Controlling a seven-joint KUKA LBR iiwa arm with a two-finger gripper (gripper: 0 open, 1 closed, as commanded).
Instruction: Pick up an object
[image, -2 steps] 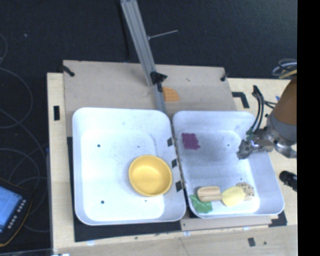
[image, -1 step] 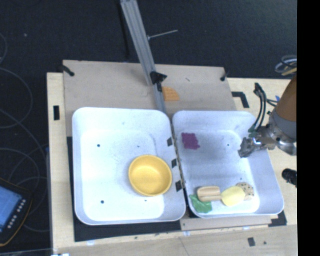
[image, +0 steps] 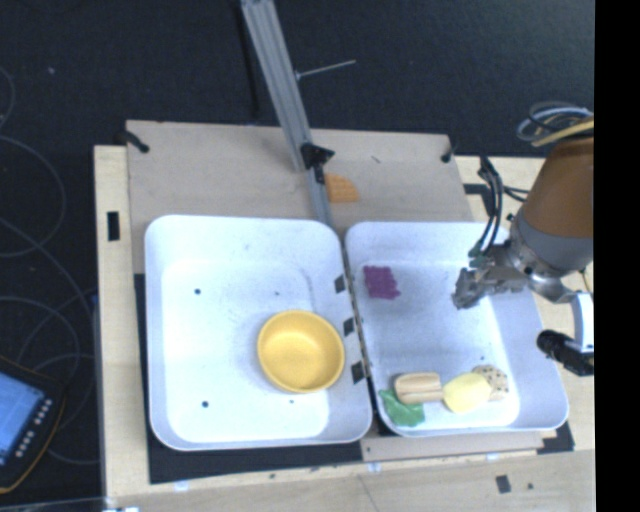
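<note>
Two bins: you have a left bin (image: 180, 300) and a right bin (image: 520, 330) side by side on the desk (image: 400, 165).
Step in hand: you are, by my reading, in the approach; nothing is lifted and no object sits between the fingers.
Tool: the tool (image: 468, 290) hangs over the upper middle of the right bin, dark and small in this view. You cannot tell from here whether it is spread or pressed together.
Arm pose: the arm (image: 560, 215) reaches in from the right, its orange band above the grey wrist, the wrist tipped down and leftward toward the bin floor.
Candidates, right bin: a purple piece (image: 381, 282) lies near the bin's upper left, apart from the tool on its left. Along the lower edge you see a tan block (image: 417, 388), a yellow rounded object (image: 465, 394) just beside it, a speckled object (image: 492, 378) touching the yellow one, and a green scrap (image: 400, 409) under the block's left end.
Candidates, left bin: a yellow bowl (image: 300, 350) rests near the dividing wall.
Next move: you would need to pick one target. The purple piece is nearest and stands alone, which I judge the cleaner grab. The lower cluster is crowded, so a descent there risks nudging neighbours.
Caution: the purple piece looks flat, so the fingers may slide over it.
</note>
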